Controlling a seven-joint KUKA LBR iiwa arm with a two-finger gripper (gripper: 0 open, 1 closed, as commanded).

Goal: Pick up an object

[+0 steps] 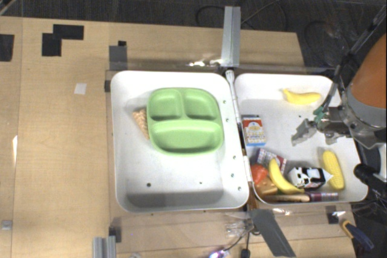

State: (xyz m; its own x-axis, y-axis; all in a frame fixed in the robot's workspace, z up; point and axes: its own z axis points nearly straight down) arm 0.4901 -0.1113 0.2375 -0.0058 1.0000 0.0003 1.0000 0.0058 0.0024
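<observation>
My gripper (315,132) hangs over the middle right of the right bin (275,84), its two fingers spread apart with nothing between them. One fingertip (300,133) points left toward a small red, white and blue carton (254,131). A yellow corn cob (333,169) lies just below the gripper. A short yellow piece (301,96) rests near the bin's far wall. Along the near side lie a banana (281,177), a red round item (260,174), a black-and-white toy (308,176) and a thin marker (305,196).
The left bin (133,190) holds a green divided plate (183,119) with a tan waffle-like piece (140,122) poking out under its left edge. A metal post (231,33) stands behind the seam between the bins. The arm's orange band (372,78) is at the right edge.
</observation>
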